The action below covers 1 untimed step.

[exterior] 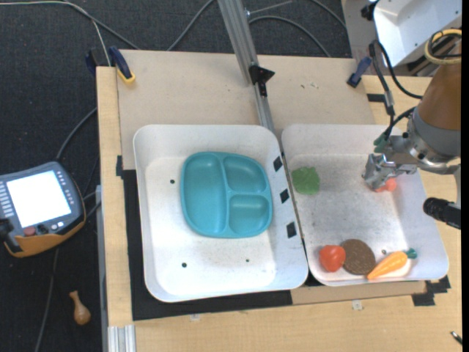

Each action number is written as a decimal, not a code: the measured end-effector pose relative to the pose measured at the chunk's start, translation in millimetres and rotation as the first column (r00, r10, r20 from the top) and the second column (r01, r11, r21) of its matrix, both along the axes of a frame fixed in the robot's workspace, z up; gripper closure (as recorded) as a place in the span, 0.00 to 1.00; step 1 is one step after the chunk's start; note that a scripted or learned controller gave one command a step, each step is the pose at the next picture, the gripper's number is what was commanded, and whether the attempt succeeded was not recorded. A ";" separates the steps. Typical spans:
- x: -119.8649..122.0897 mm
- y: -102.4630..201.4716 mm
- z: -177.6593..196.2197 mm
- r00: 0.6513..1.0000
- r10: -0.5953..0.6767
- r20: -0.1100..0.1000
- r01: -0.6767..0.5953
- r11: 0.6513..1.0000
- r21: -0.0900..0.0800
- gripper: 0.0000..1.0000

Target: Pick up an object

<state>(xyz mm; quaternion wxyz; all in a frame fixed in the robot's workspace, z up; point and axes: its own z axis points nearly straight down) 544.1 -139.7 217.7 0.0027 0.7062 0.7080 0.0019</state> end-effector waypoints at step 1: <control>0.8 0.4 6.1 1.000 -0.001 -0.004 0.001 1.000 0.001 1.00</control>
